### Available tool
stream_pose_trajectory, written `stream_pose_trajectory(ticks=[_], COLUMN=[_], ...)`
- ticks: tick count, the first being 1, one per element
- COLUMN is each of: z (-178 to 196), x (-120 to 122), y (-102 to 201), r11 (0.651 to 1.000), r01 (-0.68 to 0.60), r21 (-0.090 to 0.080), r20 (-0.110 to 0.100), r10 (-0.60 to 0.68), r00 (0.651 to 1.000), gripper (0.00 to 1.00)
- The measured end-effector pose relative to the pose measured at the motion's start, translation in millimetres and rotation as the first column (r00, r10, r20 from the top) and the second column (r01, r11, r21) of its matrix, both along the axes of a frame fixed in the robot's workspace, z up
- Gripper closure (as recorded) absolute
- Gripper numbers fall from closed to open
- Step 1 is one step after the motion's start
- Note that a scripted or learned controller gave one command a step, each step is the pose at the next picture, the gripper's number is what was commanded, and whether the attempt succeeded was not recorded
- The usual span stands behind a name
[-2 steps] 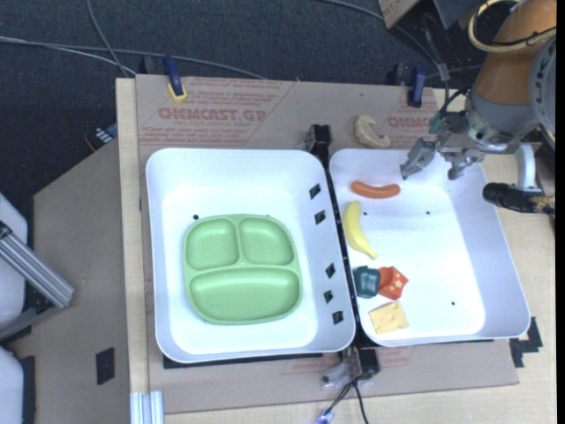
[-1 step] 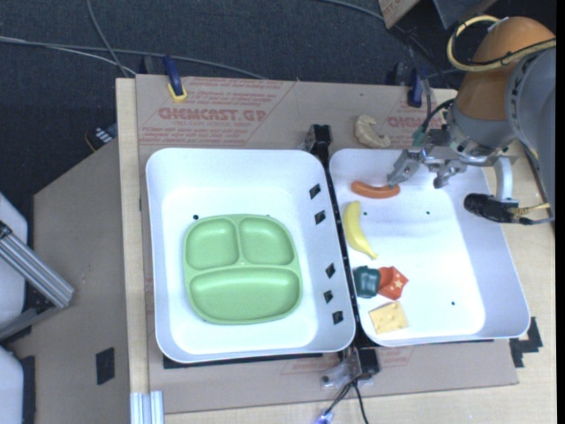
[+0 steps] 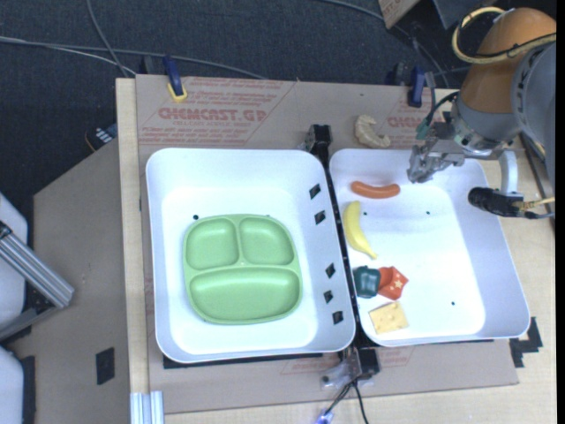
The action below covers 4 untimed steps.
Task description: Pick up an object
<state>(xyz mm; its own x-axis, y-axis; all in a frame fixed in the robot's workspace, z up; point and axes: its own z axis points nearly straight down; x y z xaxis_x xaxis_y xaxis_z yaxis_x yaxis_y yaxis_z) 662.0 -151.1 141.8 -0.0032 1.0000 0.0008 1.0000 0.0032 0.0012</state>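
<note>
On the counter (image 3: 132, 237) two bins sit side by side: the left bin (image 3: 168, 237) holds a divided tray (image 3: 241, 268), the right bin (image 3: 481, 272) a sausage (image 3: 375, 189) behind a banana (image 3: 357, 229), with three small pieces (image 3: 380, 294) nearest the front, and the gripper (image 3: 426, 164) over its back edge

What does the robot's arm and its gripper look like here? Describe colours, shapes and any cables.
The arm is grey and rounded, with a bulbous orange band above the wrist and a pale yellow cable looping beside it. The gripper is a small grey metal assembly with thin wires at its base.
</note>
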Motion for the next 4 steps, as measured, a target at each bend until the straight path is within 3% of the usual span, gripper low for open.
stream_pose_trajectory(ticks=[1, 2, 4], z=[61.8, 66.4, 67.6], x=[-0.3, 0.5, -10.0], y=[-7.7, -7.3, 96.3], r11=[1.000, 1.000, 1.000], r01=[0.003, 0.002, -0.002], r21=[-0.003, -0.001, 0.002], r20=[0.006, 0.001, -0.003], r10=[-0.003, -0.002, 0.002], r00=[1.000, 1.000, 1.000], gripper=[1.00, 1.00, 1.00])
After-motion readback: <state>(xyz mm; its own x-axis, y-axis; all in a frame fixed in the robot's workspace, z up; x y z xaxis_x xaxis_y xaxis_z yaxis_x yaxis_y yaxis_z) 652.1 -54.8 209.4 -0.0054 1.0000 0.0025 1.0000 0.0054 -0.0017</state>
